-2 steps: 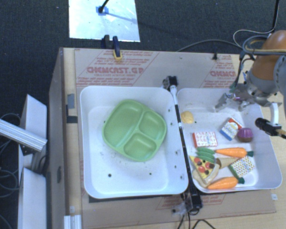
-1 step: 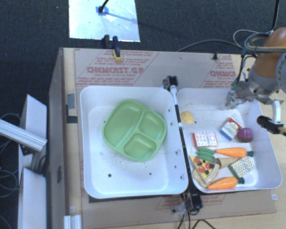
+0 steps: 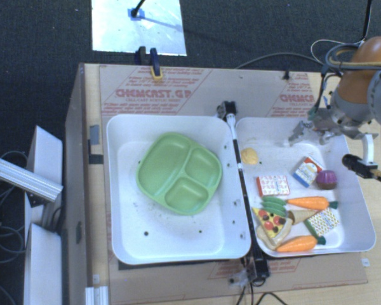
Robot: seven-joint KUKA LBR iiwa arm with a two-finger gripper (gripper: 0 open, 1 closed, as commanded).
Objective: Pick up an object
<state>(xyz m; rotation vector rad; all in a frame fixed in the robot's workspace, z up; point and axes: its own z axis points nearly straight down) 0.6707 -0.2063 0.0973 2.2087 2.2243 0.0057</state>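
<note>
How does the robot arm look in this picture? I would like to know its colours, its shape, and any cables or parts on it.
The arm is grey and rounded, with an orange band above the wrist. Thin dark cables loop beside it at the upper right. At its end sits a small metallic grey claw over the right white bin. A black cylindrical part sticks out below the wrist.
</note>
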